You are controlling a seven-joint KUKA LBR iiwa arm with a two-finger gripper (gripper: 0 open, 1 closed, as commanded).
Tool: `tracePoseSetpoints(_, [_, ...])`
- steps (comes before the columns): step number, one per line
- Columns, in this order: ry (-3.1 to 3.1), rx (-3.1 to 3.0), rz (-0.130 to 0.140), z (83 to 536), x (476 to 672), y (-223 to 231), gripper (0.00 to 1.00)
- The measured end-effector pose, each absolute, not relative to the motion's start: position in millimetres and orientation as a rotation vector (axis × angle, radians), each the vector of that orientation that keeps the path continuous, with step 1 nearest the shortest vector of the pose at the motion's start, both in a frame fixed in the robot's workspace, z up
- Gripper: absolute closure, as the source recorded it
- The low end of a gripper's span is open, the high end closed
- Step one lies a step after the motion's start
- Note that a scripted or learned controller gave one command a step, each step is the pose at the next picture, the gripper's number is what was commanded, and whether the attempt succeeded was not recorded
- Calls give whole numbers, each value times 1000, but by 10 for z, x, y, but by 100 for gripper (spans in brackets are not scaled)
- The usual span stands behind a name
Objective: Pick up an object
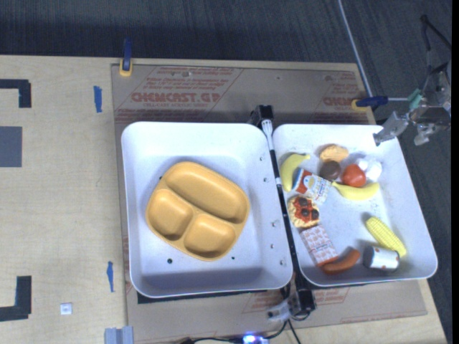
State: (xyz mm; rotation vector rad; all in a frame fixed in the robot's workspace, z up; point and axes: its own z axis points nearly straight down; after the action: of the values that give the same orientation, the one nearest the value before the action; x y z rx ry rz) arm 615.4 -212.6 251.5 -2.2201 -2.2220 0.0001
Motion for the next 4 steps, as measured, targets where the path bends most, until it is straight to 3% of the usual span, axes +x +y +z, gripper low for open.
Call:
tracePoseSetpoints(1, [-2222,-2214,-13,984,5687,-2186,0])
tracePoseSetpoints(2, [-2229,-2222,-10,1100,5699,-2217,100])
tracePoseSetpoints(3, [-2227,-2216,-13,1096,5701,-2192,0])
tracePoseSetpoints(4, [-2231,-2220,-12,1202,5708,-2203,100])
